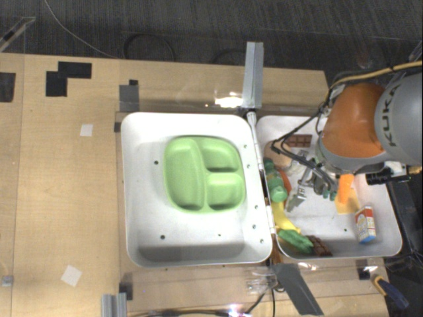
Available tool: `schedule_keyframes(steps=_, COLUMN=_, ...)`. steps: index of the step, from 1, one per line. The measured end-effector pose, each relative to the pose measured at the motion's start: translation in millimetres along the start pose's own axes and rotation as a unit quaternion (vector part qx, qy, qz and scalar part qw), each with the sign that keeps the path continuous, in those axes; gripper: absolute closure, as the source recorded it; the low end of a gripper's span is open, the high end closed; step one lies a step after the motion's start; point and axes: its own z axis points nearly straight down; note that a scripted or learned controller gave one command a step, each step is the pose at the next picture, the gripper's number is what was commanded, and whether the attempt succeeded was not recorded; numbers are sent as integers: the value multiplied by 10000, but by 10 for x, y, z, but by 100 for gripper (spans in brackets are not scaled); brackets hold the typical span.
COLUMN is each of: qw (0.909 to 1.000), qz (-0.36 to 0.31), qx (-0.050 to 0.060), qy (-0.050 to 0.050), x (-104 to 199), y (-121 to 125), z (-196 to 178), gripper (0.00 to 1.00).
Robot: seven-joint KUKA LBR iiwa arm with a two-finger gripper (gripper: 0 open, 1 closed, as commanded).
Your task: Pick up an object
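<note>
Wooden bench [59, 197] — two white bins [142, 197] side by side on it.

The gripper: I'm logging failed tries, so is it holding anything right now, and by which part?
It cannot be told. The gripper hangs low in the right bin among the objects, and no object shows between its tips.

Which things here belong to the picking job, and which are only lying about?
Belonging to the job:
gripper, over the right bin
orange block
small bottle
green and yellow pieces by the bin's left wall

Only lying about:
green divided plate
left bin holding it
</note>
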Motion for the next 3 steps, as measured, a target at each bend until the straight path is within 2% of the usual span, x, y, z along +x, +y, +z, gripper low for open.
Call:
schedule_keyframes(steps=1, qw=9998, qz=185, qx=-6, qy=-25, x=169, y=-130, z=-5, gripper=0)
schedule_keyframes(steps=2, qw=9993, qz=377, qx=4, qy=-11, x=86, y=-6, z=-3, gripper=0)
schedule_keyframes(steps=3, qw=9977, qz=680, qx=0, qy=0, x=-67, y=-16, z=3, gripper=0)
